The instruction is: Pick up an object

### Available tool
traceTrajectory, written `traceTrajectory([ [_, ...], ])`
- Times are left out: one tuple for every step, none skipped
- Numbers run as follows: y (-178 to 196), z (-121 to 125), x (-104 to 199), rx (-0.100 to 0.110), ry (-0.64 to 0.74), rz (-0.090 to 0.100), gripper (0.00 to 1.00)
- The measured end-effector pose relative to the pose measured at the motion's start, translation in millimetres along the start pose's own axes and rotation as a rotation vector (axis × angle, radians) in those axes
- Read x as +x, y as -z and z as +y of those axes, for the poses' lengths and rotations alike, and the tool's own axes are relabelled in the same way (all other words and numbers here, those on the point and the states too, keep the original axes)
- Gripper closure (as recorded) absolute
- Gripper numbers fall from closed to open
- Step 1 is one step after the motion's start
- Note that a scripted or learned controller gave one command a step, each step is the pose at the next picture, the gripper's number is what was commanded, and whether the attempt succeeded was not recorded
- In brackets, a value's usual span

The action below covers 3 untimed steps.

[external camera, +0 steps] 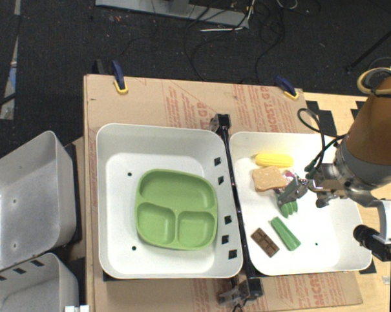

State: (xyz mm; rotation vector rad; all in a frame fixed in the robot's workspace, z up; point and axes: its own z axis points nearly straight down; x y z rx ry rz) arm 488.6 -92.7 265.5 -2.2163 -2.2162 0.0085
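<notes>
Pickle (285, 233) diagonal (upper-left to lower-right)

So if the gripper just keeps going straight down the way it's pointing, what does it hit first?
Probably the small green object just under the gripper, beside the tan bread slice; depth is hard to judge from above.

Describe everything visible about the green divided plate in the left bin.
The green divided plate is a pale green, rounded-rectangle tray, plastic by its look, with three compartments: one long section along its far side and two smaller ones along the near side. It lies flat, right side up, turned slightly askew, near the middle of the left bin. It rests on the bin's floor, and its compartments hold nothing.
</notes>
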Motion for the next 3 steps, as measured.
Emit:
traceTrajectory([
  [3.9, 1.5, 0.0, -0.009, 0.002, -0.001, 0.0],
  [-47.5, -3.5, 9.3, -0.004, 0.0, 0.0, 0.0],
  [-102.1, -9.2, 0.4, -0.002, -0.003, -0.001, 0.0],
])
